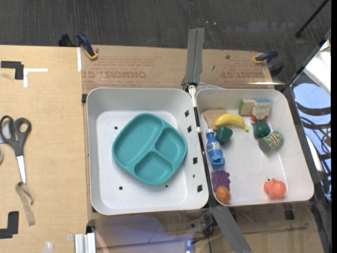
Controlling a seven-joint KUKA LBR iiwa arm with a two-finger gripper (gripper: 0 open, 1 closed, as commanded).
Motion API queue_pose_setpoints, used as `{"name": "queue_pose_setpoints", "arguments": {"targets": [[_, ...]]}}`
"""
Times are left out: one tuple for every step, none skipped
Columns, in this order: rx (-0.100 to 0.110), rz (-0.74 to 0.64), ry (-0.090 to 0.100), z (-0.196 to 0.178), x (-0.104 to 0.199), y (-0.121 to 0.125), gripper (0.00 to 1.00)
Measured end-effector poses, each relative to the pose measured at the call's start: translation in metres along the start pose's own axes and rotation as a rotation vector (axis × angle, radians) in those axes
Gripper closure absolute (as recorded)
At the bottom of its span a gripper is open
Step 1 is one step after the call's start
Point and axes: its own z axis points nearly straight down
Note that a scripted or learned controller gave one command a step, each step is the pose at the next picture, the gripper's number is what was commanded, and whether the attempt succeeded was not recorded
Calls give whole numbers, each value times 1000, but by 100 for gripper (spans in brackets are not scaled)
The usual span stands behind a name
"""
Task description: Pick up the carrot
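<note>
Two orange toys lie in the right bin (pixel 295 141). A stubby orange-pink one with a small green tip (pixel 275 188) sits near the front right corner and looks like the carrot. A rounder orange-brown one (pixel 223 194) rests at the front left corner, touching a purple toy (pixel 220 179). I cannot tell for sure which of the two is the carrot.
The right bin also holds a banana (pixel 231 121), a blue bottle (pixel 214 149), two dark green toys (pixel 223 135) (pixel 261 129), a small can (pixel 272 140), and boxes (pixel 256 107) at the back. A teal divided plate (pixel 150 148) fills the left bin (pixel 100 141). Scissors (pixel 17 138) lie on the bench at left.
</note>
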Motion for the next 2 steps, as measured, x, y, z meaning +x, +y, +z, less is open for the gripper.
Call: {"name": "queue_pose_setpoints", "arguments": {"targets": [[-4, -351, 2, 0, 36, 15, 100], [-5, -487, 3, 249, 94, 40, 100]]}}
